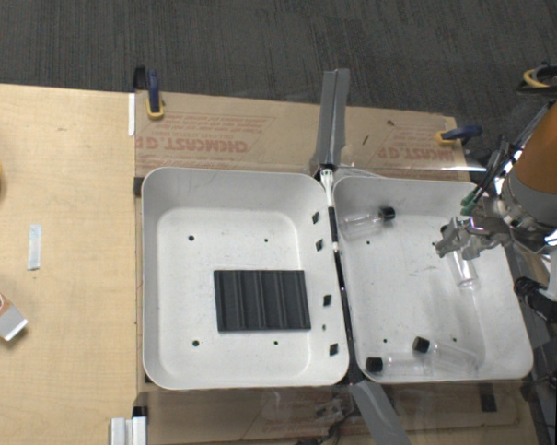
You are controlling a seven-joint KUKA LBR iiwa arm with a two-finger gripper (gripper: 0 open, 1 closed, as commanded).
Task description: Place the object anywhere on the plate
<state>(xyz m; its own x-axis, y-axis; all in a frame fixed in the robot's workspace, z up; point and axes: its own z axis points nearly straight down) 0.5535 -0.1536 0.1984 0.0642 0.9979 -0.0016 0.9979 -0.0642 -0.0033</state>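
Observation:
The plate [261, 299] is a dark ribbed rectangle lying flat in the middle of the left bin [166, 258]. My gripper [460, 245] is over the right part of the right bin [414, 287], far from the plate. It is shut on a clear plastic tube [465, 271] that sticks out below the fingers toward the bin floor. More clear tubes with black caps lie in the right bin: one near its back left [373, 217], one near its front edge [443, 353], and a black cap [374, 365] at the front left corner.
A grey divider bar [331, 127] runs between the bins at the back. Clamps [153, 96] hold the cardboard sheet behind the bins. Small loose items [3, 314] lie on the wooden bench far to the left.

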